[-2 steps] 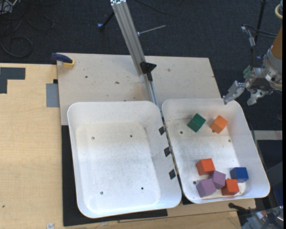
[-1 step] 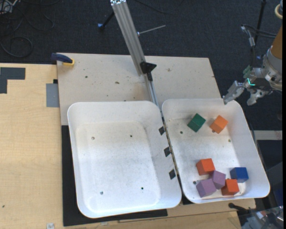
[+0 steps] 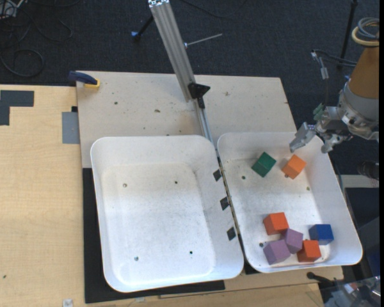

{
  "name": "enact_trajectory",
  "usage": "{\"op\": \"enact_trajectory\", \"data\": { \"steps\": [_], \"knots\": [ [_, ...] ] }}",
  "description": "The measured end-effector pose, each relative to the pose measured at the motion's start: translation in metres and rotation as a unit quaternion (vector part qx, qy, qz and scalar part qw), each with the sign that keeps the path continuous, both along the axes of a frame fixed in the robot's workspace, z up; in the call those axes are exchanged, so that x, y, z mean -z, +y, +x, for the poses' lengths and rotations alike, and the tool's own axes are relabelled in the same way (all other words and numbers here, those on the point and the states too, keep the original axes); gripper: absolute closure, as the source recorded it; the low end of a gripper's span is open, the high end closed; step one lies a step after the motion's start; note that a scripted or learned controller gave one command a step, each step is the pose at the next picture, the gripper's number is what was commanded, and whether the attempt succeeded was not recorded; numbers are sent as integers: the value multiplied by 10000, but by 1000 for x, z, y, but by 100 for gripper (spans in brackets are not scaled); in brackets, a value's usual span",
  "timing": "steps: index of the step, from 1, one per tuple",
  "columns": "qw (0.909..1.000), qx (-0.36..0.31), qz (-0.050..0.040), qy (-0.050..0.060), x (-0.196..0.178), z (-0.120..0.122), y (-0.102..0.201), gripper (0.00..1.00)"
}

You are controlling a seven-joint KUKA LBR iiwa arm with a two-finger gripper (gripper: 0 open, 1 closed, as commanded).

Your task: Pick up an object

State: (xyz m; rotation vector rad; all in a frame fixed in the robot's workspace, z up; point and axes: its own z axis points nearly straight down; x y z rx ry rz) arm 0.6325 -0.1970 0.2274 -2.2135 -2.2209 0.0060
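From the overhead camera, the end effector (image 3: 315,139) hangs over the far right corner of the right bin (image 3: 349,232), fingers spread wide with nothing between them. One grey finger (image 3: 301,137) points down toward the orange block (image 3: 294,166), which sits just below it on the bin floor, tilted a little, bright orange with a lighter top face. Just left of that orange block lies a green block (image 3: 264,164), dark and turned at an angle, close by but apart.

Well toward the near side of the bin from the orange block, a cluster gathers: a red-orange cube (image 3: 276,222), two purple blocks (image 3: 285,246) touching each other, a small orange-red block (image 3: 310,251) against them, and a blue block (image 3: 321,233) just beside that.

Left of the orange block, past the bin divider, sits the left bin (image 3: 115,165), its white floor speckled with dark spots. Both bins rest on the counter (image 3: 141,107).
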Motion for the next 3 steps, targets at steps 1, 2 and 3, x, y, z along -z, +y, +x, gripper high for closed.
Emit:
{"op": "enact_trajectory", "data": {
  "steps": [1, 2, 3],
  "knots": [
    [10000, 10, -3, 0, 53, 7, -6, 0],
    [10000, 12, -2, 1, 97, 5, -9, 0],
    [10000, 14, -5, -20, 84, 6, -9, 100]
  ]
}}
